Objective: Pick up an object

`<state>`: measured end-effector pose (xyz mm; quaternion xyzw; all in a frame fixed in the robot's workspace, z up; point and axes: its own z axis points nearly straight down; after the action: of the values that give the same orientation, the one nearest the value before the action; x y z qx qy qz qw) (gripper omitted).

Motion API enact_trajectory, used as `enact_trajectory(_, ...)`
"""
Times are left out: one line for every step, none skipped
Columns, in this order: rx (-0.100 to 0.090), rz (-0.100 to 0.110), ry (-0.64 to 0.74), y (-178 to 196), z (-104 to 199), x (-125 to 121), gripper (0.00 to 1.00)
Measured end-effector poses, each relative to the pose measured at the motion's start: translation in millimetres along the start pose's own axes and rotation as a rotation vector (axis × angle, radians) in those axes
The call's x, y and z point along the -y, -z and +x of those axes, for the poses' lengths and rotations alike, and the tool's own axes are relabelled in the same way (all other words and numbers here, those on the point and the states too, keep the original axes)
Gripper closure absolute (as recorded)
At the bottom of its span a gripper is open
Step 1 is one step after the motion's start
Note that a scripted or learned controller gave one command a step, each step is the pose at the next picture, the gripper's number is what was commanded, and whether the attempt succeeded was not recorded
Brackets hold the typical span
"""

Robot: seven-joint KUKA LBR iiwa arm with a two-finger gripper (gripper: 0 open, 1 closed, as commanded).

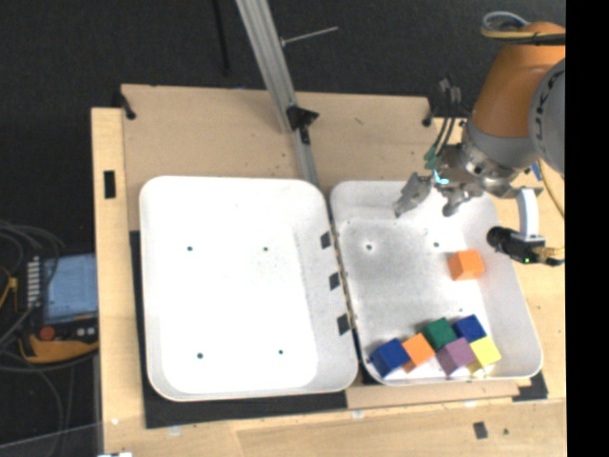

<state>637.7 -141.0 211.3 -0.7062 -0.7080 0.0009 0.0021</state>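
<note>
My gripper (431, 201) hangs over the far edge of the right bin (381, 255), open, with nothing between its fingers. An orange block (466, 265) lies alone in the right bin, nearer and to the right of the gripper. At the bin's near edge sits a cluster of blocks: blue (389, 355), orange (418, 349), green (439, 333), purple (458, 354), a second blue (469, 327) and yellow (484, 351).
The left bin (233, 284) lies beside the right one. A slanted metal post (271, 60) rises from the bench behind the bins. Cables and a blue box (71, 288) lie off the bench at the left.
</note>
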Motion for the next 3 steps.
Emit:
enact_trajectory(0.002, -0.005, 0.002, 3, 0, -1, 0.0)
enact_trajectory(0.004, -0.001, 0.002, -45, -2, -10, 0.0)
enact_trajectory(0.005, -0.001, -0.004, -94, -11, -3, 0.0)
